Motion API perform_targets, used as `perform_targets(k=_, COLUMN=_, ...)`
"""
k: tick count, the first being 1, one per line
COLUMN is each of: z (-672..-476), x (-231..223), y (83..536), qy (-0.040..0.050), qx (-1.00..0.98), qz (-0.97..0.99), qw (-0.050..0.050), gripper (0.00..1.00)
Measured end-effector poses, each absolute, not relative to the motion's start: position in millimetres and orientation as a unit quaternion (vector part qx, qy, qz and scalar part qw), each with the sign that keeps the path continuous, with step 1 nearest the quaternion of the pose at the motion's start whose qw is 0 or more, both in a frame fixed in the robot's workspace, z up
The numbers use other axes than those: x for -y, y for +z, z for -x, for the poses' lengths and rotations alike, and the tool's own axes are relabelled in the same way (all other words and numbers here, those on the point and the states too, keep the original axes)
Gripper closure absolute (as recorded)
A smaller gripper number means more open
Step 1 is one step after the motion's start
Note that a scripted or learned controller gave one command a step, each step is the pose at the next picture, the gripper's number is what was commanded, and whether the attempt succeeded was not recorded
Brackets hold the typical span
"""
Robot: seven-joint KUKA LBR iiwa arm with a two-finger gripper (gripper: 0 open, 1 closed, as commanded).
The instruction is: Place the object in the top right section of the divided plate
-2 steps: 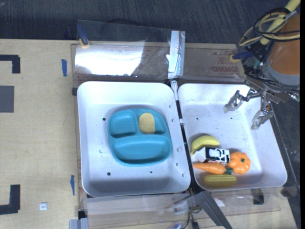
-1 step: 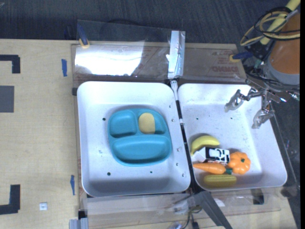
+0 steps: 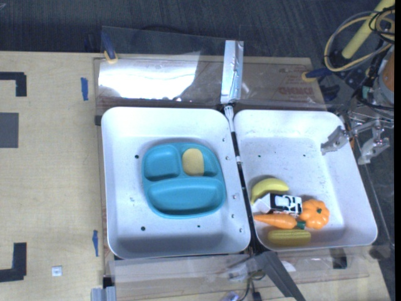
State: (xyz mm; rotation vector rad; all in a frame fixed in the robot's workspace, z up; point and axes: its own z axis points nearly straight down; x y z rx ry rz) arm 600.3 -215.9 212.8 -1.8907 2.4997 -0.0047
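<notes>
Right, we see two white bins side by side on the wooden worktop (image 3: 44, 187). Left bin (image 3: 119, 168) holds a blue divided plate (image 3: 182, 199) w/ three sections: two small ones at the top, one wide one at the bottom. A yellowish oval object (image 3: 193, 162) lies in the top right section, fully inside its rim, not touching the divider as far as we can tell. Top left & bottom sections show bare blue.

Right bin (image 3: 288, 137) has a cluster of toy food near its bottom edge: a banana (image 3: 268, 187) at upper left of the group, a small black & white item (image 3: 286, 202) just below-right of it, a carrot (image 3: 276, 220) under that, an orange pumpkin (image 3: 315, 213) to the right, touching or nearly touching the carrot's thick end, & a yellow-green corn cob (image 3: 289, 236) lowest, just beside the bin's front wall.

Arm's gripper (image 3: 354, 140) sits at the right bin's upper right rim, well apart from the plate & from the food cluster. Its metal parts are blurred & small; we can't tell whether the jaws are spread or pressed together. Nothing visible between them.

Behind the bins: a clear plastic sheet (image 3: 156, 74) & a metal strip (image 3: 232, 71) upright-ish between them. Yellow cables (image 3: 357, 36) loop at top right.
</notes>
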Motion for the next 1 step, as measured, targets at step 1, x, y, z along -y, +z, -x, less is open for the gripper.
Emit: perform_targets(k=1, z=-628.9, x=221.5, y=220.5, qy=-0.0012, qx=-0.634, qz=0.774, qw=0.003, gripper=0.00)
